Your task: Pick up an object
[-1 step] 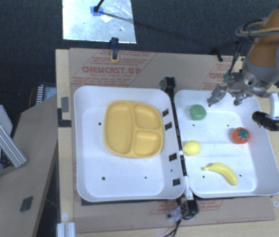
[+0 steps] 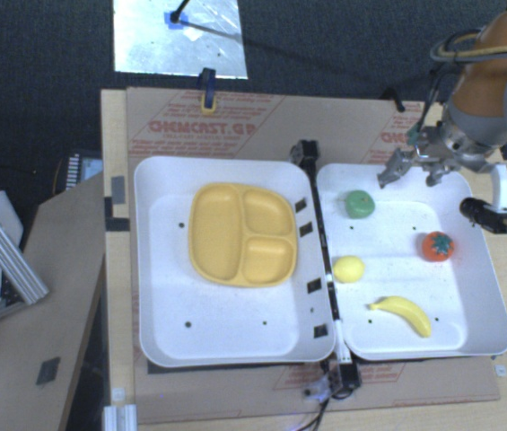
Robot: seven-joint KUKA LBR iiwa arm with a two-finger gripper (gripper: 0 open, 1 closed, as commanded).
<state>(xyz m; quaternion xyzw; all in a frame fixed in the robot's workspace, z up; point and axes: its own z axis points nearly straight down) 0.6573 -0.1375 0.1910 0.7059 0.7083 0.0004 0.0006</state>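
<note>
Green fruit [image 2: 359, 204] lies just below-left of the gripper [image 2: 411, 172], whose 2 fingers hang apart, holding nothing.

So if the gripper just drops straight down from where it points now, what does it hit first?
Probably bare bin floor. The open gripper hangs over the right bin's back edge, with the green fruit just off to its left. Depth is hard to judge, so it might clip the rim.
</note>
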